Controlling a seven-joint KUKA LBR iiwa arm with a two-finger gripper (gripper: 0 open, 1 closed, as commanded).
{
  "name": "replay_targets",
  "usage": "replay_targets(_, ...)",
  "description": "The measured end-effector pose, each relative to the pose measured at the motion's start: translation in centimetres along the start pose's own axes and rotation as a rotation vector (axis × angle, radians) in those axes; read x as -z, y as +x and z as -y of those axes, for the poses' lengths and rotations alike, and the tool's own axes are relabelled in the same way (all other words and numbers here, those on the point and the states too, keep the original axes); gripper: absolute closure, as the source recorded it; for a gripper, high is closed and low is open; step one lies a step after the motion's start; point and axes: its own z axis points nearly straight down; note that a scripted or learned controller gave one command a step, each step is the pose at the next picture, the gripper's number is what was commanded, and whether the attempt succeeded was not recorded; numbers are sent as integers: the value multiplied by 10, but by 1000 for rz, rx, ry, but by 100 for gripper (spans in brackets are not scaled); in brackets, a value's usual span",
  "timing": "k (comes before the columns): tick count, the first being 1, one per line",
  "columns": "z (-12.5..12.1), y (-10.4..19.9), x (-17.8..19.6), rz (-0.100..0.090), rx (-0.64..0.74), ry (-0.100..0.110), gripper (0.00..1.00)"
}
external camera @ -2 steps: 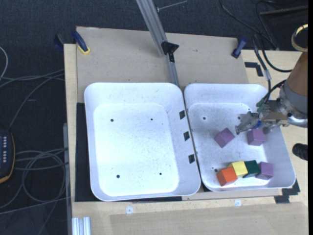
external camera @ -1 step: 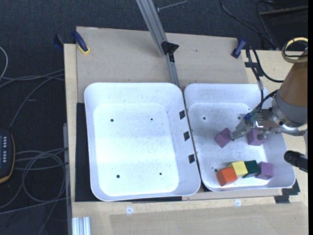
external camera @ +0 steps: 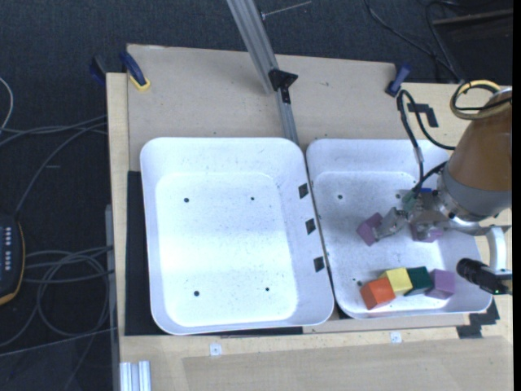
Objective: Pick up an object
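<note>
right bin, five blocks, two purple

Blocks crowding right bin's front

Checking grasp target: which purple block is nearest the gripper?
The purple block right under the gripper, partly hidden by it; another sits left, a third bottom right.

You'll find every object in the right bin: a purple block mid-floor and another purple piece beside it. Along the near wall sit an orange block, yellow block, green block and lilac block, touching in a row.
</note>
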Motion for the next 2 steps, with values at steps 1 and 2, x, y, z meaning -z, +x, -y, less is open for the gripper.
replay_targets(1, -1, 0, 14, 1, 1, -7, 100)
replay_targets(2, -2, 9, 73, 4, 2, -14, 100)
